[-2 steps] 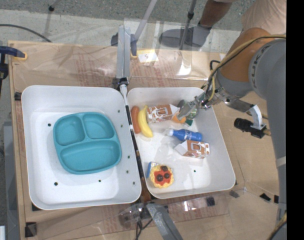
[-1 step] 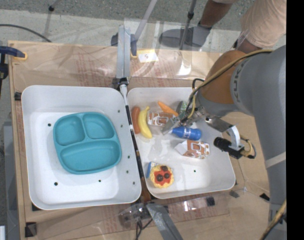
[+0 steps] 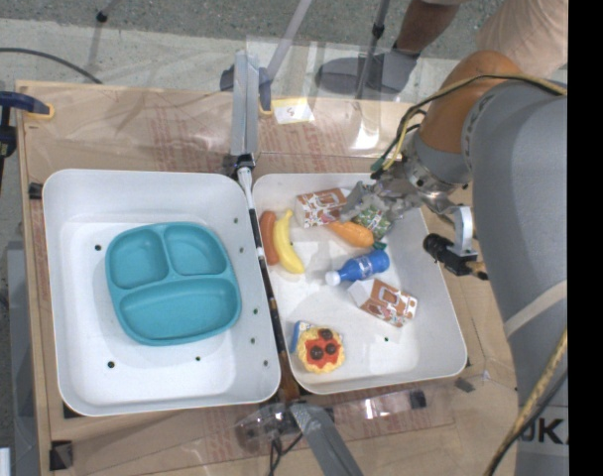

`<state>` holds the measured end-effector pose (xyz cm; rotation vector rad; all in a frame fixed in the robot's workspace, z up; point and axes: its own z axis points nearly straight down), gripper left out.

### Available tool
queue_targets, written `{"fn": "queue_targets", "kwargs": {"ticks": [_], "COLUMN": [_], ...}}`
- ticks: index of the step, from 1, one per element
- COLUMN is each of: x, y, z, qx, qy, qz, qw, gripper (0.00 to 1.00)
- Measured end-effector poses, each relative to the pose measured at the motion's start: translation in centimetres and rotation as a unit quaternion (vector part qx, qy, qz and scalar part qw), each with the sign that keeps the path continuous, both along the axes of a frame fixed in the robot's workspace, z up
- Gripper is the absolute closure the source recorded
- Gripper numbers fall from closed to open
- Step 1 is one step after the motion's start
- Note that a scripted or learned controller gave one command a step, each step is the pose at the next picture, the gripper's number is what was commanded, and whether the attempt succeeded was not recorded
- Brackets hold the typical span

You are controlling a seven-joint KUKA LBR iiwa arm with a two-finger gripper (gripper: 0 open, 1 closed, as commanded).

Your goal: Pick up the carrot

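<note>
The orange carrot [image 3: 352,233] lies in the right bin [image 3: 435,350], in its upper middle, with its green top [image 3: 378,224] pointing right. My gripper [image 3: 369,206] reaches in from the right and hangs directly over the carrot's leafy end, very close to it or touching it. Its tip is a blur of metal against a snack packet, so I cannot make out contact with the carrot.
In the right bin are a sausage [image 3: 269,236], a banana [image 3: 288,244], a blue bottle [image 3: 361,267], two snack packets [image 3: 319,206] [image 3: 389,303] and a toy pizza [image 3: 320,348]. A teal divided plate [image 3: 171,281] sits in the left bin [image 3: 73,365].
</note>
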<state>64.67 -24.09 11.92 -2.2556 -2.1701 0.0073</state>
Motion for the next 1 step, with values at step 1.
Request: {"fn": "queue_targets", "kwargs": {"ticks": [1], "x": [-3.2], "y": [0.92], "z": [-1.11], "qx": [-0.0142], "qy": [-0.023], "qz": [0.128], "qw": [0.9914], "gripper": [0.0]}}
